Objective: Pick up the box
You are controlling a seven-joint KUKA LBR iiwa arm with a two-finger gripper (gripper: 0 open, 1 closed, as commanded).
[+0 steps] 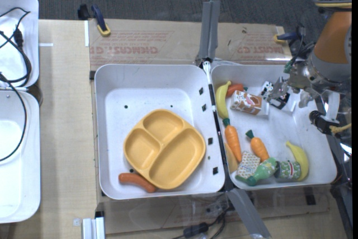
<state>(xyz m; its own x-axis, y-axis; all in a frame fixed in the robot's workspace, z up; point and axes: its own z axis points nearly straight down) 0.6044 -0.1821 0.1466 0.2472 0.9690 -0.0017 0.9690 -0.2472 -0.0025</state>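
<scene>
Right bin (321, 176): box (246, 103) lies just left of my jaws (278, 99), long axis tilted; jaw state unclear to me.

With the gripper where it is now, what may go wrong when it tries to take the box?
1. The box lies tight against a banana and a carrot, so the gripper may catch one of them instead.
2. The gripper sits beside the box, near its right end, not above it; closing there may only nudge the box.
3. The box lies tilted, so it may slip out.
</scene>
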